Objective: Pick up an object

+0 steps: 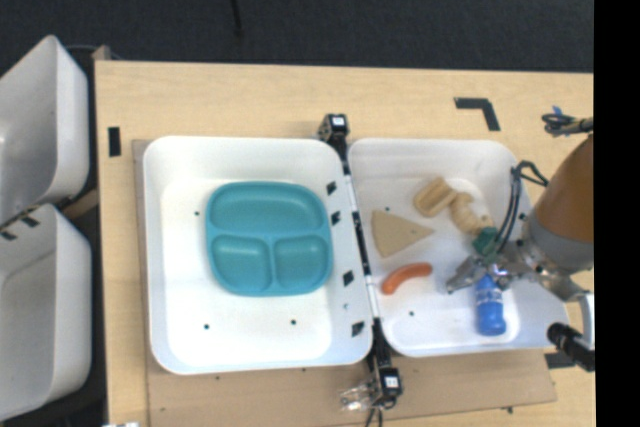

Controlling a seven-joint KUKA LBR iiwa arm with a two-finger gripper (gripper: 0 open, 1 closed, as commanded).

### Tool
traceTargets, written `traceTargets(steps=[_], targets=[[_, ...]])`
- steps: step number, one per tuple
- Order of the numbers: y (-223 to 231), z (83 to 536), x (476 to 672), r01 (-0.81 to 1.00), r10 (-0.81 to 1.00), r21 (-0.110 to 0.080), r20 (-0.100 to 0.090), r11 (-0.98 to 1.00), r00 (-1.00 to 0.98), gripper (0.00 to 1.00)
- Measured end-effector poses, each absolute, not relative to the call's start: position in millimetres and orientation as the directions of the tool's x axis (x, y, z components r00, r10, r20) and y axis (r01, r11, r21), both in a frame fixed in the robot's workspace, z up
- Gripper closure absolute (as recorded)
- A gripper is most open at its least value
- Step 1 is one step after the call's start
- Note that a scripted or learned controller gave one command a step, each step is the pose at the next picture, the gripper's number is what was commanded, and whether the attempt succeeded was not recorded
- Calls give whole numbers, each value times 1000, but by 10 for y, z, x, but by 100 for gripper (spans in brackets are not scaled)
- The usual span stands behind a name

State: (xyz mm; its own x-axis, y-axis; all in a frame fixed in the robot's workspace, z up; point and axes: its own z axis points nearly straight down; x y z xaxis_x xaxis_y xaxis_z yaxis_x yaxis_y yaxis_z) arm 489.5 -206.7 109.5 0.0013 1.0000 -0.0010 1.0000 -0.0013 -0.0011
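Observation:
The right bin (pixel 400 160) holds an orange sausage-shaped piece (pixel 406 277), a tan wedge (pixel 399 232), a tan and white lumpy toy (pixel 449 200), a small teal piece (pixel 486 240) and a blue bottle (pixel 490 306). My gripper (pixel 478 275) hangs low over the bin's right part, just above the blue bottle and below the teal piece. A metal finger (pixel 461 276) points left toward the sausage piece. The arm's orange band (pixel 572 198) sits at the right edge.
The left bin (pixel 170 315) bears a teal divided plate (pixel 268 237). Black clips run along the seam between the bins (pixel 352 245). White containers (pixel 35 215) stand beyond the bench's left edge. Cables loop beside the wrist (pixel 518 190).

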Motion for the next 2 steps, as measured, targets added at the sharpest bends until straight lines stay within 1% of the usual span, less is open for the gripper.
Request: traceTargets(steps=[1,2], targets=[[-2078,1009,4898,1000,1000,0,-1,-5,5,0],[-2088,1113,4904,1000,1000,3,-2,-11,11,100]])
